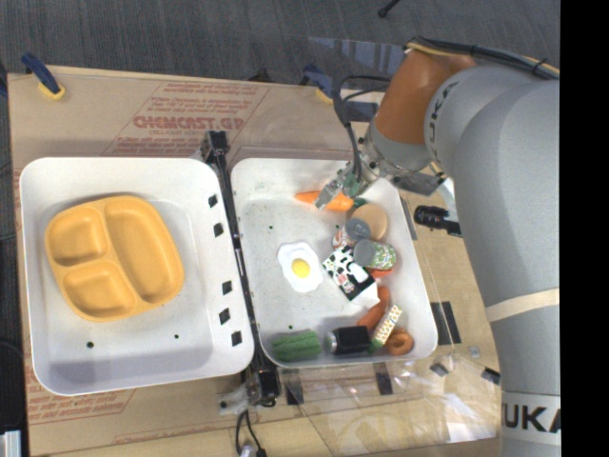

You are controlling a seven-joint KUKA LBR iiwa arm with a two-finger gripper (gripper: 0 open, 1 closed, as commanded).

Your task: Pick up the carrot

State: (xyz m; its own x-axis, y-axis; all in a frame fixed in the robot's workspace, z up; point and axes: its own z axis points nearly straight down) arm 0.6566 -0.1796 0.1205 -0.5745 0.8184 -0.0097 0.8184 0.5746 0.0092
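The carrot [314, 198] is a small orange piece with a green tip, lying near the back of the right bin [262, 246]. My gripper [344, 190] has come down from the right and sits right over the carrot's thicker right end. The orange tip pokes out to the left of it. The wrist hides the contact point, so a grip on the carrot cannot be made out.
Just in front of the carrot lie a tan bun [373, 221] and a grey disc [358, 228]. A fried egg [301, 268], a black-and-white carton [347, 274], a green vegetable [293, 346] and other toy foods crowd the bin's front right. A yellow divided plate [112, 255] fills the left bin.
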